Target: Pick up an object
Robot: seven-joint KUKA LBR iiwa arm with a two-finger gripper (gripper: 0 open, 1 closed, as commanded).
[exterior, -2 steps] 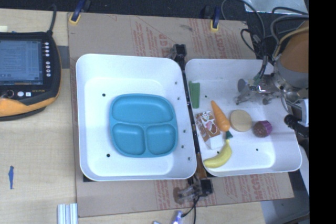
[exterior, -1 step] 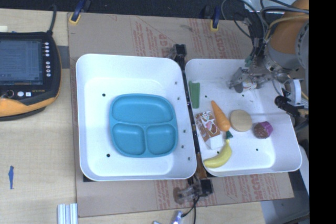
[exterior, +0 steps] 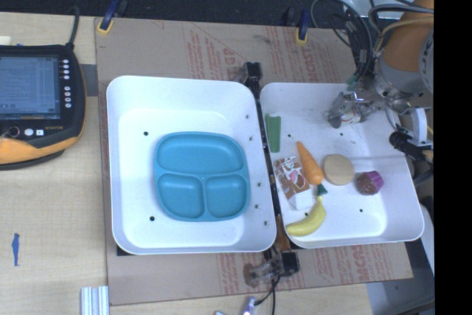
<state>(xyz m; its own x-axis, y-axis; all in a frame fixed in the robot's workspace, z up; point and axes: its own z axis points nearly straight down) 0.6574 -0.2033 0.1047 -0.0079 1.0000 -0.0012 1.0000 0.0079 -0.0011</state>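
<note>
**A:** Where does your gripper (exterior: 345,114) sit right now?

**B:** It hangs low over the far end of the right bin (exterior: 398,229), above bare white floor. I cannot tell how it is set from this slant, and nothing shows in its grasp.

**A:** And what could you pick?

**B:** Everything lies nearer the camera than the gripper. The round tan piece (exterior: 339,169) is closest, almost straight toward you from it. The carrot (exterior: 310,162) sits just left of that, the purple object (exterior: 369,182) to the right, and the banana (exterior: 308,220) farthest, by the near wall.

**A:** Your advice?

**B:** I'd take the tan piece or the purple object; they stand freer. Centre over it before you descend. The carrot lies tight against the snack packet (exterior: 291,177), so I judge it riskier.
</note>
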